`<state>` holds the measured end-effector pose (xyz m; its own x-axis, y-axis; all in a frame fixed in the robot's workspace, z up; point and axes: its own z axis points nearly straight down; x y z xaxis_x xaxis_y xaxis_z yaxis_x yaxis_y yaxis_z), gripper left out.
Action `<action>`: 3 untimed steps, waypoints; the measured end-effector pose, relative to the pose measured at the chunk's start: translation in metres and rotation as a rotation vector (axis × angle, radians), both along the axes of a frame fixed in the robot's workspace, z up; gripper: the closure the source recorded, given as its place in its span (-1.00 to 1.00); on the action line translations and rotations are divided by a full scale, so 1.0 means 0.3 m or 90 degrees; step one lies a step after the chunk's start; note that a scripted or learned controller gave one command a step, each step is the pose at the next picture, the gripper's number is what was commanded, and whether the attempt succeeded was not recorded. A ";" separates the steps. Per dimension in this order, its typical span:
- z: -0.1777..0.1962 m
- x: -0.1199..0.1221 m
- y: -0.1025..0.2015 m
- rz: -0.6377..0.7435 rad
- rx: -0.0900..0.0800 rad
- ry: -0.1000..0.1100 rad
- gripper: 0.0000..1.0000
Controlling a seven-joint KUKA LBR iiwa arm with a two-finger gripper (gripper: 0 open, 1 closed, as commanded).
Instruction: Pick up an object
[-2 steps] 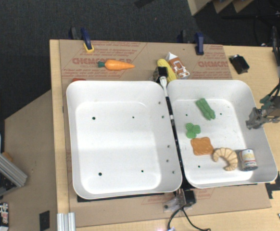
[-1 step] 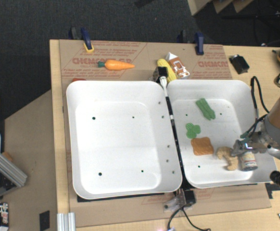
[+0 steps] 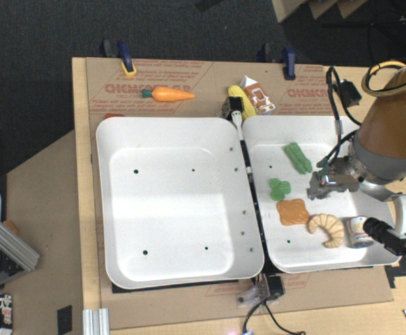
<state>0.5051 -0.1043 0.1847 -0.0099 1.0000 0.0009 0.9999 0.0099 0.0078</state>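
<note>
In the right bin (image 3: 287,257) lie a long green piece (image 3: 298,157), a small green lump (image 3: 280,188), an orange slab (image 3: 293,211), a tan croissant (image 3: 328,229) and a small silver can (image 3: 357,231). My gripper (image 3: 321,186) hangs low over this bin, just right of the small green lump and above the croissant. It sits between the long green piece and the orange slab. Nothing shows held in it. The grey and orange arm (image 3: 391,135) covers the bin's right side.
The left bin (image 3: 119,208) lies beside the right one, sharing a middle rim. On the cardboard behind the bins rest a toy carrot (image 3: 168,95), a yellow item (image 3: 238,100) and a small printed box (image 3: 259,98). Blue clamps (image 3: 126,59) hold the board's far edge.
</note>
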 end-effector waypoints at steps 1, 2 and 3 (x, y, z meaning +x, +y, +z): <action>-0.347 -0.092 0.015 -0.007 0.001 0.008 1.00; 0.024 0.169 0.392 0.003 0.001 -0.006 1.00; 0.000 0.133 0.201 -0.009 -0.001 0.007 1.00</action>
